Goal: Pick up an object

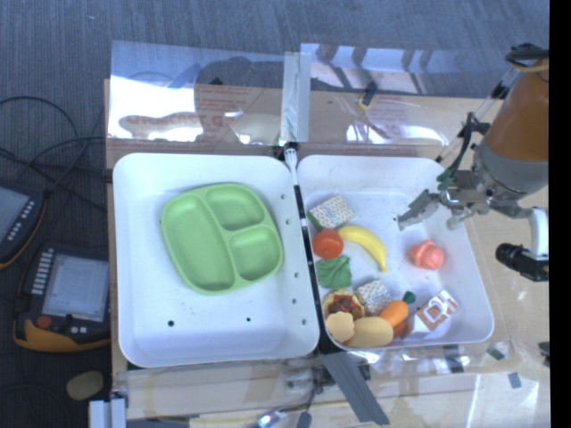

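Potato-shaped tan item and a pale round one lie against the near wall of the right bin, touching each other. Just behind them: a small pizza-like disc, a carrot with a green top, and a patterned cracker square. A red-and-white box sits in the near right corner; its printing is too small to read. Mid-bin: a green leafy piece under a tomato, both beside the divider wall; a banana curves just right of the tomato; a second patterned cracker lies toward the far left. A pink-orange lumpy item rests alone in open floor on the right side, well apart from the crowded near-left cluster. The far half of the right bin is mostly bare white. The left bin carries a green three-compartment plate, with free floor along its near edge. The gripper hovers over the right bin's far right area, above and behind the pink-orange item, its fingers spread apart with nothing between them. Cables and a handheld pendant lie on the floor left of the bench.
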Controlling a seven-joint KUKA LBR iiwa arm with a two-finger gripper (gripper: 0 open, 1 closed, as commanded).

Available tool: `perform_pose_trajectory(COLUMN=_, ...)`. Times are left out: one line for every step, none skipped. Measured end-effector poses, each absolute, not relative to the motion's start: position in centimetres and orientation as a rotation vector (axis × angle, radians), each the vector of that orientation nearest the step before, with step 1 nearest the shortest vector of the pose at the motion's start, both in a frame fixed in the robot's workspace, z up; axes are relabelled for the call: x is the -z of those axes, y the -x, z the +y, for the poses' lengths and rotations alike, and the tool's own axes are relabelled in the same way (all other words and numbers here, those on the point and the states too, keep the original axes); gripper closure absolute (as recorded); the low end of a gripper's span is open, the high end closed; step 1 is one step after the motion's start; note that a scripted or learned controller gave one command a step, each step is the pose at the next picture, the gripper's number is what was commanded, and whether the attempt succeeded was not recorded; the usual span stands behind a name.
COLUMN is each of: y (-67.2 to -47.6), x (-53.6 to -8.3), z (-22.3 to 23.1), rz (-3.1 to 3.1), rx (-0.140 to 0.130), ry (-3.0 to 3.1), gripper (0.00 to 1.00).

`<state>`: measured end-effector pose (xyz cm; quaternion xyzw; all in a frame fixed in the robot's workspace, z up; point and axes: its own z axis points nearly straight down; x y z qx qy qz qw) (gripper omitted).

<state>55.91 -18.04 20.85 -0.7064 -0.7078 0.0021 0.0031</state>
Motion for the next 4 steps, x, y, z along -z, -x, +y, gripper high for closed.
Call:
perform_pose_trajectory(y=-56.0, x=-10.5, z=-21.7, rz=-2.321, rx=0.001, ry=2.096, gripper=0.00)
perform_pose_trajectory(y=-55.3, x=-9.6, z=-21.4, rz=-2.238, rx=0.032, ry=2.215, gripper=0.00)
perform_pose_trajectory(y=-57.0, x=-10.7, z=-18.7, rz=-2.324, rx=-0.004, ry=2.105, gripper=0.00)
perform_pose_trajectory(y=-57.5, x=-9.3, z=-10.1, rz=-2.432, rx=-0.002, ry=1.993, gripper=0.00)
